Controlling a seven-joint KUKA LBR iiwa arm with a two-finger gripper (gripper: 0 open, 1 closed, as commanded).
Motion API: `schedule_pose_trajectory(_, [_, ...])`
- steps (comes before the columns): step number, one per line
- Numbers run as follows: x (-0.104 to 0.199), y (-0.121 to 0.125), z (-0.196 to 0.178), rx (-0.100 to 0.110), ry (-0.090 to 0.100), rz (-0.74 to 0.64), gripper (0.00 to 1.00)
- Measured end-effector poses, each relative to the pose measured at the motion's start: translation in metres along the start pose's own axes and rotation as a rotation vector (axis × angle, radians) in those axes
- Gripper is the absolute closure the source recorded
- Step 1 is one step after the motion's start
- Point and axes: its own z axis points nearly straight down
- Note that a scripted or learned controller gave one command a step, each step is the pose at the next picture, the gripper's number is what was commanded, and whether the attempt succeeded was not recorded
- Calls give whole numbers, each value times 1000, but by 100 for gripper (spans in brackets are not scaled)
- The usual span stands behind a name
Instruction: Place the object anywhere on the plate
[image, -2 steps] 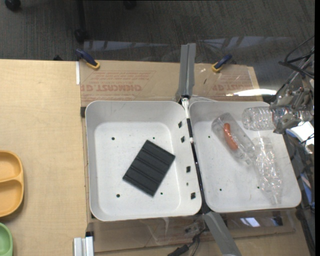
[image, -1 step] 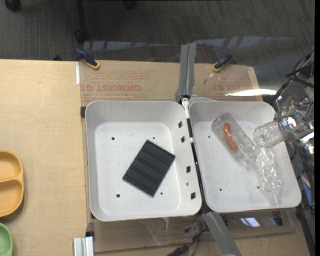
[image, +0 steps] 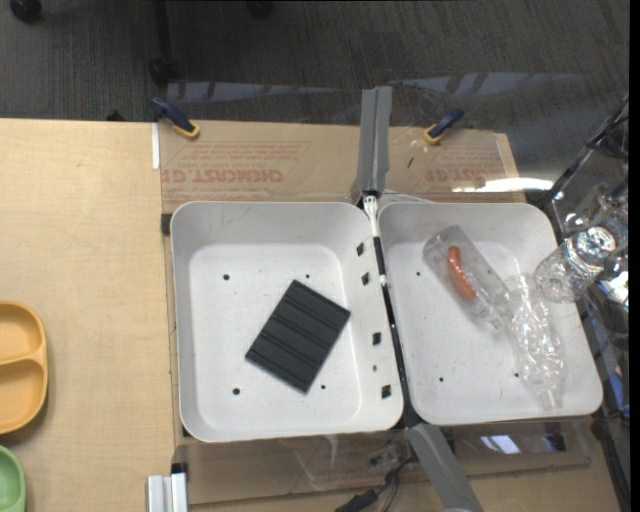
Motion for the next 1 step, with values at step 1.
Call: schedule_pose_trajectory(1, [-18,-8,-8,-1,0,-214,100])
